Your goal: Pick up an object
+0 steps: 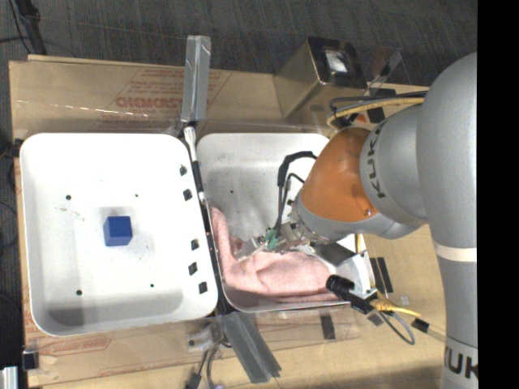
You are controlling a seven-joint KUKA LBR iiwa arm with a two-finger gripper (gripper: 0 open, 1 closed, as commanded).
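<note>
A pink cloth [268,272] lies crumpled along the near side of the right bin [243,160]. My gripper [270,240] is low in that bin, right at the cloth's upper edge, mostly hidden under the orange wrist band. A small blue cube [118,230] sits alone in the left bin [49,177], far from the gripper.
The grey arm [422,160] covers the right half of the right bin. A metal divider with black clips [195,217] runs between the bins. A cardboard sheet [105,96] lies behind them, with a brown box [312,75] and cables [397,308] beside the arm.
</note>
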